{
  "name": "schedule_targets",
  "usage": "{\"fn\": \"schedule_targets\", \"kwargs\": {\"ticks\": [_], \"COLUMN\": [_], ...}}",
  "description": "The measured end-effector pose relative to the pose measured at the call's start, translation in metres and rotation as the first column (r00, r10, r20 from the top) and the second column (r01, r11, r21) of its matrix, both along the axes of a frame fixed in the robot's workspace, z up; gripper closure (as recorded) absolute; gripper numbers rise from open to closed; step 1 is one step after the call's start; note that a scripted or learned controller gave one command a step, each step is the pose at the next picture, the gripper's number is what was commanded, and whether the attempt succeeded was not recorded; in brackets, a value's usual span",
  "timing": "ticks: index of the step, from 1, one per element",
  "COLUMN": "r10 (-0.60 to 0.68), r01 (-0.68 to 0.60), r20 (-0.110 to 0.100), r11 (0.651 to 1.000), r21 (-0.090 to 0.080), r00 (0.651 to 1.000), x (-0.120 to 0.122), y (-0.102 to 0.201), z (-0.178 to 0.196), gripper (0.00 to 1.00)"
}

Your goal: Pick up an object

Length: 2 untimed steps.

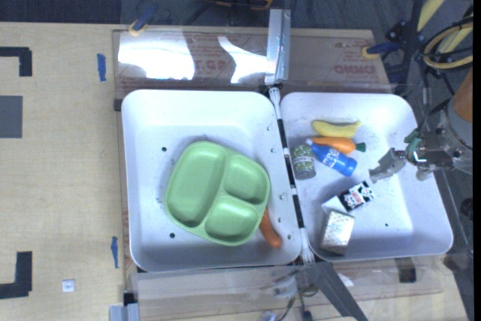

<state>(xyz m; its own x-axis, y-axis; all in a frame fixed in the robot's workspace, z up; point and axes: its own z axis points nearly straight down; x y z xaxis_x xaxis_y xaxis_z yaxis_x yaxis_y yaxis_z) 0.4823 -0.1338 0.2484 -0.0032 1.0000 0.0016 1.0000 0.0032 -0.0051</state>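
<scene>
The right bin (391, 225) has bare floor by its right wall; the hand (385, 165) there gapes, gripping nothing.

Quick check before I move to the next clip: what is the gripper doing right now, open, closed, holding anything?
Gripper: over the right bin, near the black-and-white toy; nothing seen between its fingers; open or closed cannot be told.
</scene>
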Motion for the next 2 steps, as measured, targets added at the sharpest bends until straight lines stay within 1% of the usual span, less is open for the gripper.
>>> {"fn": "schedule_targets", "kwargs": {"ticks": [1, 2], "r10": [-0.099, -0.235], "r01": [0.099, 0.235], "r20": [0.003, -0.001], "r11": [0.995, 0.972], "r21": [-0.002, -0.001], "r00": [0.995, 0.972], "x": [0.072, 0.045], "y": [0.006, -0.001], "z": [-0.036, -0.105], "gripper": [0.00, 0.00]}}
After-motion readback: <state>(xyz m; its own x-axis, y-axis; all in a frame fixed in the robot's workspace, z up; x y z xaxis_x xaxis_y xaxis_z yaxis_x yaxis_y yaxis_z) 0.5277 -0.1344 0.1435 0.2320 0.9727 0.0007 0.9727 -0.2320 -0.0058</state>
